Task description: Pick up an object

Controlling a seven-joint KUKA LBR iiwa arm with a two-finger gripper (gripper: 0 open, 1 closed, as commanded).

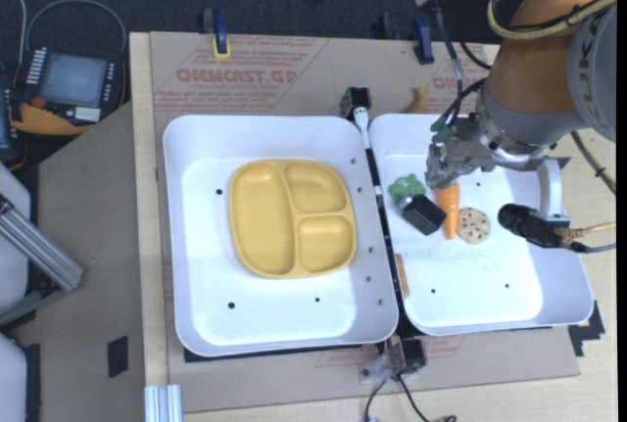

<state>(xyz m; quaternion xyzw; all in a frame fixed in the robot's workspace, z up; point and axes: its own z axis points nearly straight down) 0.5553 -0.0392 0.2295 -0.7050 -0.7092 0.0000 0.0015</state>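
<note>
**Inspection: gripper low over right bin, no object confirmed in hold**

You have the gripper [446, 170] lowered into the right white bin [509, 307], at its far left part. Directly beneath and just near of it lies a cluster of small items: a green leafy plastic piece [404, 186], a small black block [423, 214], an orange carrot-shaped toy [450, 211] and a round speckled cookie-like disc [474, 225]. The block touches the carrot; the disc sits just right of it.

Whether the fingers stand wide or narrow you cannot tell from here; the wrist housing covers them. Nothing is seen between them.

The left white bin [196, 303] carries a yellow three-compartment plastic tray [291, 216].

Judgement on handling: the carrot looks light, rigid and smooth, so it may slip. Take it across its narrow width, mid-length, clear of the block. The crowding raises the risk of catching two items or nudging one aside.
</note>
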